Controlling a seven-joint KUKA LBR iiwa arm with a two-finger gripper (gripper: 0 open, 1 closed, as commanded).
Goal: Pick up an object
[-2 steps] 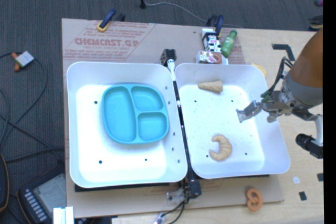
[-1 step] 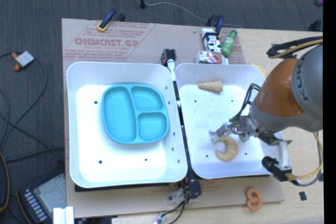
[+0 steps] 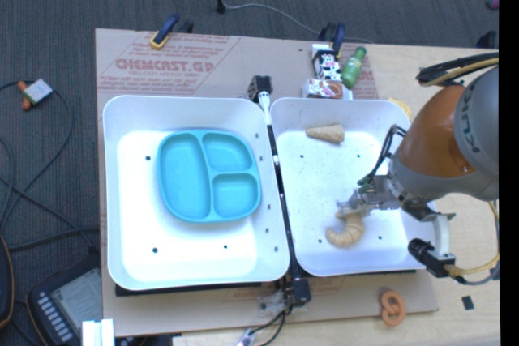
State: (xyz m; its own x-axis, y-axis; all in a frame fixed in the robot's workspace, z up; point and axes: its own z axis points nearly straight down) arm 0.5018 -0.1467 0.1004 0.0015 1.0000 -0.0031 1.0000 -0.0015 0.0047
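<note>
Croissant (image 3: 346,232) in right bin, tool (image 3: 358,206) touching

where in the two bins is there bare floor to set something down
Left bin: a bare strip around the blue divided plate, widest below it. Right bin: bare between the cone-shaped piece and the croissant. Crowded where the gripper hangs by the croissant.
</note>
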